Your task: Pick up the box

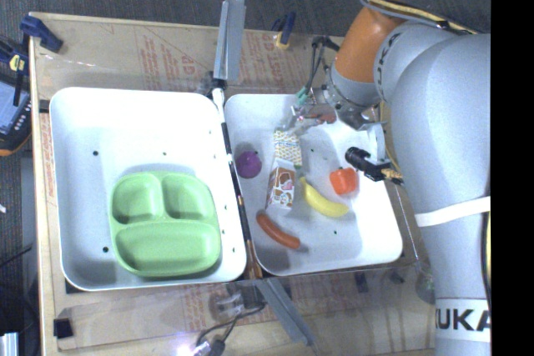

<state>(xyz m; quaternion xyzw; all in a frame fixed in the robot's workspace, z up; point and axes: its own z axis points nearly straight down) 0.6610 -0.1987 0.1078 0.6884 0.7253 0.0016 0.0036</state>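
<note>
A small brown-and-white printed box [282, 189] lies in the middle of the right bin [380, 242]. A chequered yellow-and-white carton [287, 149] lies just beyond it, and the two seem to meet end to end. My gripper [304, 116] hangs at the bin's far side, just past the chequered carton's far end and a little to its right. The grey arm with its orange band [367, 46] comes in over the bin's right rim. I see nothing held.
Around the box in the right bin lie a purple fruit [248, 162], a yellow banana [325, 202], an orange-red pepper [343, 181] and a sausage [278, 231]. The left bin [83, 121] holds a green divided tray [165, 225]. A black part [367, 162] juts by the pepper.
</note>
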